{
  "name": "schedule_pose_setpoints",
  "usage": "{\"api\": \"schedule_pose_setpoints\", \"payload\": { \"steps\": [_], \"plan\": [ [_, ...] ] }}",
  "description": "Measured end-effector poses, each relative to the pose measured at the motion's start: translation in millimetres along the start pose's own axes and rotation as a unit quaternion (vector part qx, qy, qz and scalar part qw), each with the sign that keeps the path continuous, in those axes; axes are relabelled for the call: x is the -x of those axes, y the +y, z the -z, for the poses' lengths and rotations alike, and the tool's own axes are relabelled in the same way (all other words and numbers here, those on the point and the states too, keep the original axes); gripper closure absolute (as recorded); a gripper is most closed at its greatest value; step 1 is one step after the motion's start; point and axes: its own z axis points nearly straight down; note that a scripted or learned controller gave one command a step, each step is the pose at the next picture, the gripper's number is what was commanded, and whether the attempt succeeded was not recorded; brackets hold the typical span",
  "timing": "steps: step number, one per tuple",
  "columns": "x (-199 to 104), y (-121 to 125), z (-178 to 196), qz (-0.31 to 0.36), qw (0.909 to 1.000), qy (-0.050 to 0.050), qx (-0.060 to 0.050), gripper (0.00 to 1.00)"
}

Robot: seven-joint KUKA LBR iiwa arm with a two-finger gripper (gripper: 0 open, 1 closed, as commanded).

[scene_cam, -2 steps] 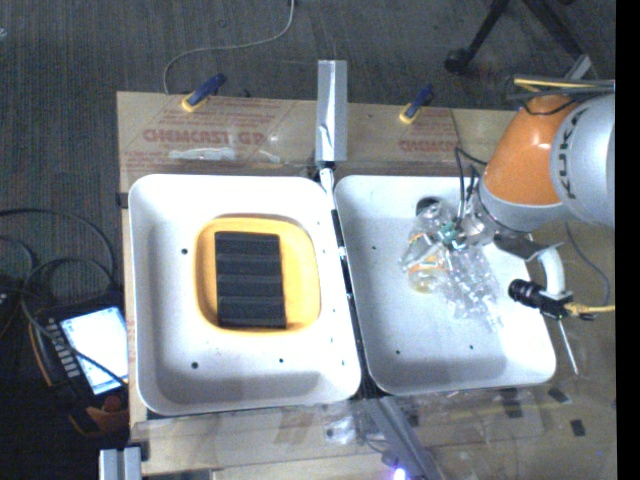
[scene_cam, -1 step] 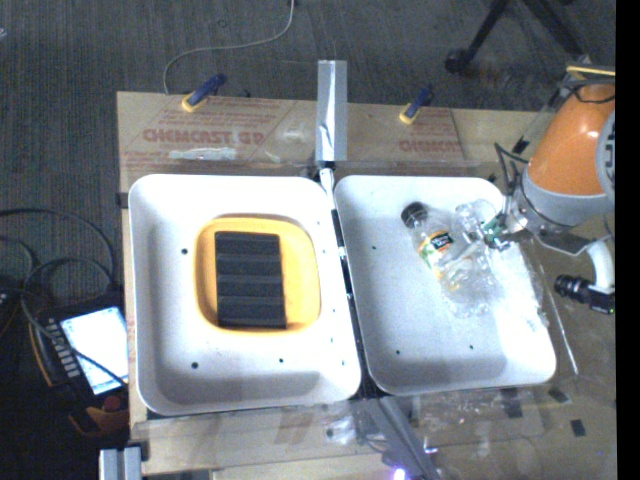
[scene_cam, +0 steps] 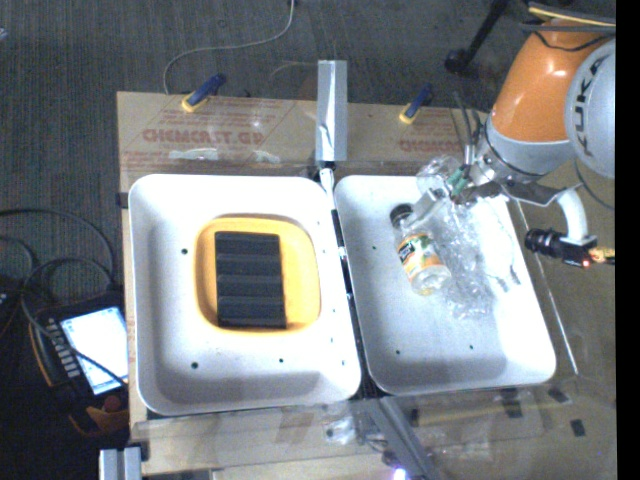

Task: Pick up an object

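Camera view: the end effector (scene_cam: 452, 183) sits over the upper part of the right bin (scene_cam: 520, 353); its opening state cannot be told. A small bottle (scene_cam: 420, 253) lies in this bin beside crumpled clear plastic (scene_cam: 470, 258). The left bin (scene_cam: 160, 368) contains a yellow-and-black block (scene_cam: 255, 273).

Two bins sit side by side mid-frame. In the left bin (scene_cam: 160, 298) a tray (scene_cam: 205, 278) holds a ridged block (scene_cam: 248, 280). In the right bin (scene_cam: 470, 358) a small bottle (scene_cam: 420, 253) lies at upper centre, touching crumpled plastic wrap (scene_cam: 468, 258) to its right. The arm (scene_cam: 545, 88) enters from the upper right, above the right bin's upper right corner. A tablet (scene_cam: 92, 346) lies at lower left, outside the bins.
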Motion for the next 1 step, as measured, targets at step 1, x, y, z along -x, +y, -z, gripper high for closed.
{"api": "schedule_pose_setpoints", "payload": {
  "steps": [1],
  "plan": [
    [12.2,-6.6,6.7,0.104,0.9946,-0.002,-0.001,1.0]
  ]
}}
